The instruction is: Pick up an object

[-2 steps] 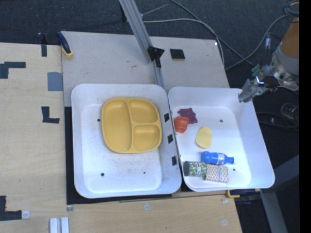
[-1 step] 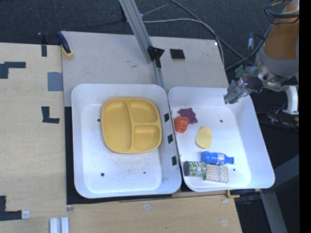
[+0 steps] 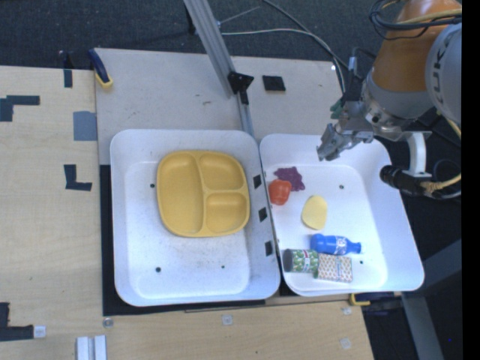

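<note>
The pincer (image 3: pixel 328 153) hovers over the right bin (image 3: pixel 390 201), grip unclear; purple grapes (image 3: pixel 289 176) lie just left, tomato (image 3: pixel 279 193) and lemon (image 3: pixel 315 212) beyond.

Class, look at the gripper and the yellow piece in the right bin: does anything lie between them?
Nothing visible does. The gripper is at the right bin's far edge; bare white floor separates it from the yellow piece.

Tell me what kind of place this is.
Probably a robotics lab bench set up for grasping trials: a robot arm reaches over two white bins, toy food and a yellow divided plate sit inside, and tape marks the bench.
</note>
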